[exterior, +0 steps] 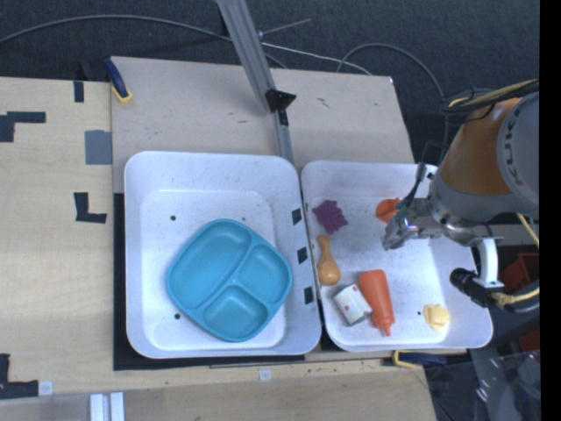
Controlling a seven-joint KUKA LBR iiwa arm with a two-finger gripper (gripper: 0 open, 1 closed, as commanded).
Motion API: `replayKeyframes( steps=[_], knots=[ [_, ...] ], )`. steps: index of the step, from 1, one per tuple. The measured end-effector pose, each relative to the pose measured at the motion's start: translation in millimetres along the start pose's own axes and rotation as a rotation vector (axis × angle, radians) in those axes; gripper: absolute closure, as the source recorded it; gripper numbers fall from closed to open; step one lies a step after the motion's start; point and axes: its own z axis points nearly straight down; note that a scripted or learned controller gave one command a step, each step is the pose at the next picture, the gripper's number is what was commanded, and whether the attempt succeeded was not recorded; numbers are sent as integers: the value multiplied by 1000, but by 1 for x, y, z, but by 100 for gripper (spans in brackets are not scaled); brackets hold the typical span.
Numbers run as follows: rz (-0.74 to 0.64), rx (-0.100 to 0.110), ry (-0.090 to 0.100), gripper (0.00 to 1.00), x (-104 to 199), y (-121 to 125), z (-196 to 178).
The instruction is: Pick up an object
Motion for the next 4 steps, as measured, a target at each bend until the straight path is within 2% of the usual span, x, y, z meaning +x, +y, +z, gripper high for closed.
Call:
replayKeyframes(
  steps=[1,3,4],
  knots=[
    [-1,-4,-1,100,-1,4,-63],
    [-1,-2,-1,100,-6,4,-153],
    [-3,5,1,100,36,-2,-134]
  ],
)
